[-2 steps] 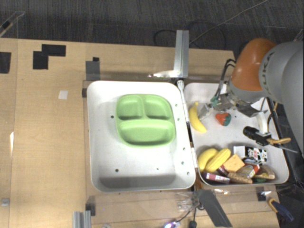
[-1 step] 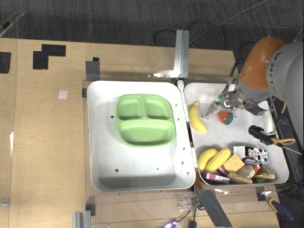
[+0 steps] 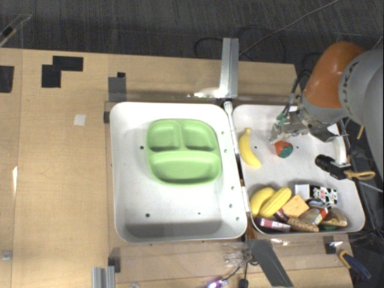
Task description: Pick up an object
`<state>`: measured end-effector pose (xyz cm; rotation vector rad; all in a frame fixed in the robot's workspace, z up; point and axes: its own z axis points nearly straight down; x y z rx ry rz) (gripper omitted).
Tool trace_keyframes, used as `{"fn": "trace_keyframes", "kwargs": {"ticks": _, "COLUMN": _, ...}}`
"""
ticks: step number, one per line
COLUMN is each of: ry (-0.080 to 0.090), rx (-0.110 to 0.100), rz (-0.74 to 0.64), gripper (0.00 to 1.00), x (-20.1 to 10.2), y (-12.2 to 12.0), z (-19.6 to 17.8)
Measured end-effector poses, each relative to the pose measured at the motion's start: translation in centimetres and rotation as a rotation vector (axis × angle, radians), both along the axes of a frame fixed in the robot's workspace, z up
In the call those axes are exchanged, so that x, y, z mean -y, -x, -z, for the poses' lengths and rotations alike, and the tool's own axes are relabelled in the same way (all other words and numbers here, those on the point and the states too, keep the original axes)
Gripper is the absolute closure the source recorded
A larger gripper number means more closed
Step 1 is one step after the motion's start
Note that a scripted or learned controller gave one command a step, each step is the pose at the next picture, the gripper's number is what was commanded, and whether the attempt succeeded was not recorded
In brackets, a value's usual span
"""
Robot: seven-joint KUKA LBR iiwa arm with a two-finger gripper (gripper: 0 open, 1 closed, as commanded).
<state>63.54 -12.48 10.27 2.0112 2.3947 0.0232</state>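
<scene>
Ok, status: arm (image 3: pixel 336 83) comes in from the right and reaches over the far right corner of the right bin (image 3: pixel 264 116). Its tip sits low over the bin floor, with the jaws pointing down and to the left. Can't tell from this angle whether the jaws are spread or pressed together. Nothing visibly between them.

Nearest candidate is the small red-and-green lump (image 3: pixel 284 149). It lies on the bin floor just beside the jaws, on their near side. Whether they touch, can't tell. It sits alone, well apart from the heap.

Other items in the right bin:
- banana (image 3: pixel 249 149), lying lengthwise close to the left wall, apart from the lump.
- heap (image 3: pixel 306 212) packed along the near wall: two yellow fruit pieces (image 3: pixel 270 201) at its left end, touching each other; an orange block (image 3: pixel 295 206) just to their right; a white printed packet (image 3: pixel 324 194) behind; darker brown and red bits along the wall, too jumbled to name.

The left bin (image 3: pixel 129 179) holds one green plate (image 3: pixel 182 150) with three compartments, two small on the far side and one wide on the near side. It lies flat, towards the far half of the bin.

Both bins sit side by side, walls touching, on the wooden tabletop (image 3: pixel 54 179).
</scene>
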Motion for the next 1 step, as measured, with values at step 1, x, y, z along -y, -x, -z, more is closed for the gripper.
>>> {"fn": "trace_keyframes", "kwargs": {"ticks": 1, "ry": 0.001, "rx": -0.012, "rz": 0.045, "gripper": 1.0, "x": -5.52, "y": -0.58, "z": -11.89}}
